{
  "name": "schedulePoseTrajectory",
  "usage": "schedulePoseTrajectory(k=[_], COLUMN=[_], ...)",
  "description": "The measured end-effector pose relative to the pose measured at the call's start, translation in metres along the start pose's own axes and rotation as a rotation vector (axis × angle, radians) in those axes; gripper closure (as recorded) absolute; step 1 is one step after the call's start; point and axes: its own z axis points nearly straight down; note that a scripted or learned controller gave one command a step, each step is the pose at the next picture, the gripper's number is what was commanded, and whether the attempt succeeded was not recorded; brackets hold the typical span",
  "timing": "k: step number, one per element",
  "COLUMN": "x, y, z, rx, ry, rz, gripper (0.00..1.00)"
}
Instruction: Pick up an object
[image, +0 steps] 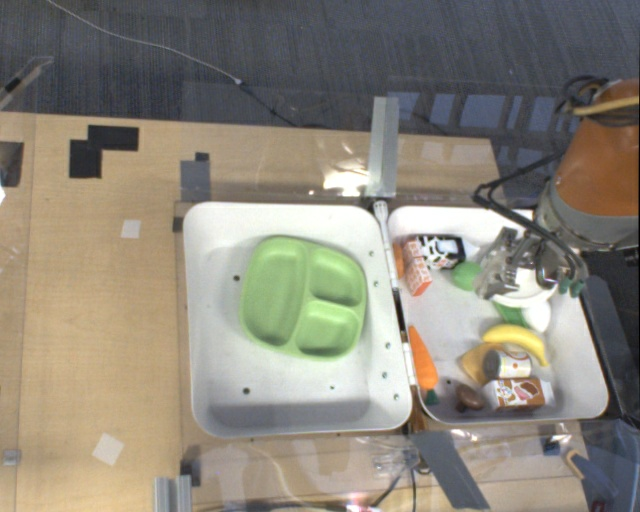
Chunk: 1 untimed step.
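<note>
Surface: a pale wooden bench top (90, 330) carrying two shallow white plastic bins side by side, with a grey metal post (383, 145) standing behind their shared edge.
Left bin: the white tray (215, 400) holds one light green plastic plate with three compartments (303, 297), lying flat near the bin's middle.
Right bin: the white tray (590, 385) holds the loose objects for picking.
Far left of right bin: an orange and white carton (414, 268) lies along the dividing wall, with a black and white cow-patterned box (440, 249) touching its far end.
Green item: a small round green object (466, 277) sits just right of the cow-patterned box, near the claw.
Near half of right bin: a yellow banana (516, 340) lies across the middle; below it rests a small jar with a red and white label (510, 365) and a red and white printed packet (518, 393).
Near left corner: an orange carrot (424, 360) lies along the dividing wall, with a dark brown lump (468, 399) just beside its near end.
Arm: grey wrist with an orange band (600, 160), reaching in from the right over the right bin's far side.
Claw: metal two-finger claw (505, 268) low over a white round object (527, 292), fingers apart, nothing visible between them.
</note>
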Motion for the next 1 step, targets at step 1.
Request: schedulePoseTrajectory(k=[1], x=[-0.0723], y=[-0.0367], z=[-0.0498], rx=[0.002], ry=[0.003], rz=[-0.132], gripper=[1.00])
